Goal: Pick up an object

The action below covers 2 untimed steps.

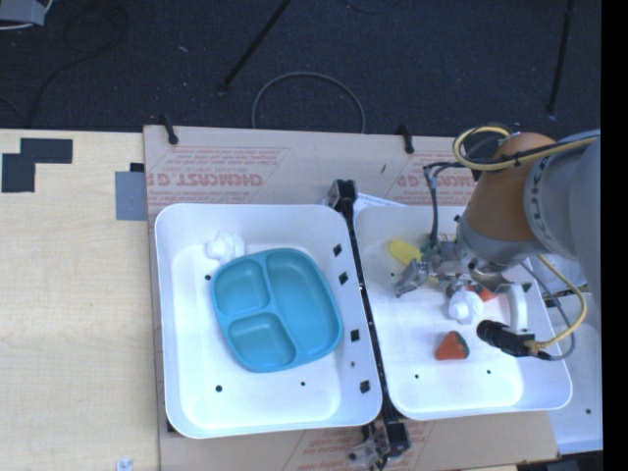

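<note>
My gripper (432,277) hangs low over the back of the right bin (491,395), under the orange band of the arm (505,204). Just to its left lies a small yellow object (402,251), close to it; whether they touch is unclear. A white object (461,308) sits right below the gripper, partly covered by it. A red strawberry-like piece (451,346) rests nearer the front of the bin, apart from the gripper. I see nothing lifted off the bin floor.
The left bin (186,361) holds a blue divided plate (278,307) and a small white object (224,246) at its back left corner. A black divider (358,312) separates the bins. A black cable end (502,338) and yellow cables trail on the arm's right side.
</note>
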Motion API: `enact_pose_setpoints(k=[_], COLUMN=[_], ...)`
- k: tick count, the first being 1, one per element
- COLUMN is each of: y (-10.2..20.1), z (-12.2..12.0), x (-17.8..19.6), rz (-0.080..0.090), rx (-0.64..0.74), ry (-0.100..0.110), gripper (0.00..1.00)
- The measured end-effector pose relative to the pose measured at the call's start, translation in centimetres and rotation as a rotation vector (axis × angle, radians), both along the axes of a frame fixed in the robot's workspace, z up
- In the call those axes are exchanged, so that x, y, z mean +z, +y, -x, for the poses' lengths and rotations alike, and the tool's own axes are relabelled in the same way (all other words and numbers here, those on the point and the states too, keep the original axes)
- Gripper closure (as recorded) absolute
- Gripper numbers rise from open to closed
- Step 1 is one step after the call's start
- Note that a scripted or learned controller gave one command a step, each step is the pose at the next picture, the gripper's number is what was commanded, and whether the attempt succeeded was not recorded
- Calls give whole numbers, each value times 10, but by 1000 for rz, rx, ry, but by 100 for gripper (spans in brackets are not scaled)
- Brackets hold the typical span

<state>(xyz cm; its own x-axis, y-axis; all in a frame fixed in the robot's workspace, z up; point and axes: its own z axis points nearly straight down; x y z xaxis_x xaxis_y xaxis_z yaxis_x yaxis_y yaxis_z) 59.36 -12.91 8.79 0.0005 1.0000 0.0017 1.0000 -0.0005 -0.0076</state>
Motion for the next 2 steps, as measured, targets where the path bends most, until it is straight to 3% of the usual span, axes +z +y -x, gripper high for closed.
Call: enact_pose_setpoints(k=[1, 2], y=[-1, -10], z=[-1, 5], x=[13, 68], rz=[1, 3], rx=[-4, -3], ry=[-2, -10], gripper=[100, 100])
